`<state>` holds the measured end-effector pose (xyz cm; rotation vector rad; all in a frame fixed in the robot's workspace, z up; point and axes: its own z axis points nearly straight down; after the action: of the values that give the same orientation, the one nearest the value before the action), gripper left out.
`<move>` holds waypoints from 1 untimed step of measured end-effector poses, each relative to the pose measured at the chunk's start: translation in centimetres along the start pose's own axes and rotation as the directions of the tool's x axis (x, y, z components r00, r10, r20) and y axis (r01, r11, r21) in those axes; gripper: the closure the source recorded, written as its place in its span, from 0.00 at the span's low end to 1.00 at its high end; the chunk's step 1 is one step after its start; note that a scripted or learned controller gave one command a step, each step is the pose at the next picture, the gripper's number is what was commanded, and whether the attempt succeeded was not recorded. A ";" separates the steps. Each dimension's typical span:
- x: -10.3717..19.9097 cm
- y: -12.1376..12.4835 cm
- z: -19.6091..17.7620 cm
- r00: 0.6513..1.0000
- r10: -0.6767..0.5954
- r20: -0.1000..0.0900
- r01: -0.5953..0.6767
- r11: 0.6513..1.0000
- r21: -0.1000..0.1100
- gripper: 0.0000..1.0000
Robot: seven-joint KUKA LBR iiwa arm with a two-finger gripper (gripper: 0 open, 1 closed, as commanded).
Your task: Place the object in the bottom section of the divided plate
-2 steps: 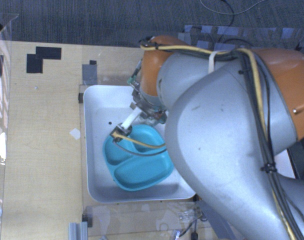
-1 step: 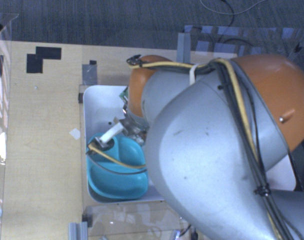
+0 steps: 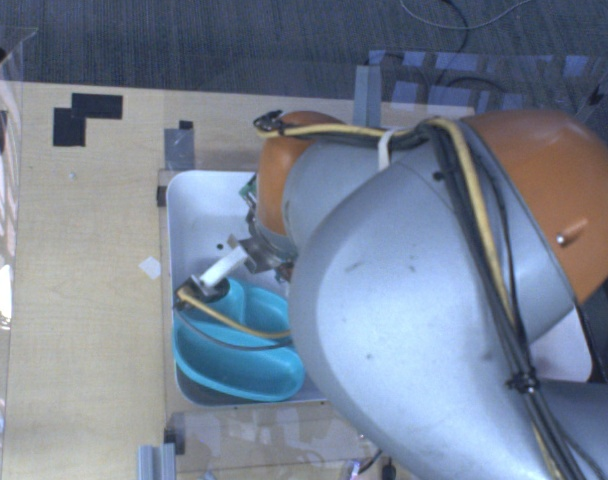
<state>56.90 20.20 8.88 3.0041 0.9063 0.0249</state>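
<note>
Tool (image 3: 261,252) over blue divided plate (image 3: 239,373) lying in white bin (image 3: 198,204)

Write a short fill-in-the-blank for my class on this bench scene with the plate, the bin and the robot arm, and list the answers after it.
1. The divided plate is ____ in colour.
2. The plate lies inside a shallow ____ bin.
3. The grey arm has parts of another colour, namely ____.
4. The arm reaches over the bin from the ____ side of the view.

Missing words: blue; white; orange; right
</note>
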 end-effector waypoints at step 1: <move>4.1 0.3 -20.0 0.993 -0.118 0.014 0.118 0.993 0.009 0.00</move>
<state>60.11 22.20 28.93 2.9476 1.0828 -0.0012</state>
